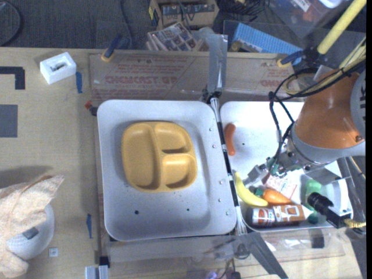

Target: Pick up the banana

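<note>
Metal parts of the end effector [272,168] hang low in the right part of the frame, under the grey wrist and orange band of the arm [328,118]; whether it is apart or together I cannot tell, since the wrist and cables crowd that spot. It sits just above and to the right of the banana [246,192], which suggests the arm is lined up for a descent rather than already gripping, as nothing yellow can be seen caught in it.

The banana lies at the lower left corner of the right bin [256,129], curved along the wall that divides the two bins. It touches or nearly touches a carrot [277,197], and a bottle with a red label [278,215] lies just below both. That crowding looks like the main hazard: a grasp could catch the carrot instead. A small red-orange item [230,138] lies farther up the same wall, and a green object [314,186] sits to the right.

In the left bin [116,214] a yellow divided plate [158,154] rests alone near the centre.

Both bins rest on a pale wooden tabletop [52,132]. A white box [57,67] stands at upper left, and crumpled cloth [26,205] sits at lower left. Beyond the top edge is dark floor with boxes and cables.
</note>
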